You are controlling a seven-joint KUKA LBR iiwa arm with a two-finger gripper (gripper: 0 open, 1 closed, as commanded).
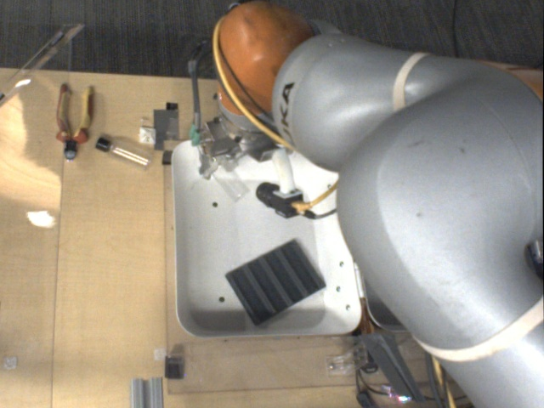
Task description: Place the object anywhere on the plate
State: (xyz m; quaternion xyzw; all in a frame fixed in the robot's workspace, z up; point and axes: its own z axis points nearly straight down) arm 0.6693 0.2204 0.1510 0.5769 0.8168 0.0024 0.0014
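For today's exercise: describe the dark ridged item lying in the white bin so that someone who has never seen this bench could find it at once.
Start at the white bin in the middle of the bench. Go to its near end, away from the end effector at the far end. There lies the ribbed black slab, flat and turned at an angle; its parallel grooves and dark, rectangular shape set it apart from the pale bin floor.

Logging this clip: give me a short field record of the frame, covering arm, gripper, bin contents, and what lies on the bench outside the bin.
arm: KUKA arm reaches in from the right, covering the bin's upper right
gripper: gripper sits over the bin's upper left corner; jaw state cannot be told
bin: white bin, shallow
bin contents: black ribbed plate lying flat near the lower edge, tilted diagonally
task object: cannot be identified in this view
bench left of bin: red-handled pliers, small clear vial
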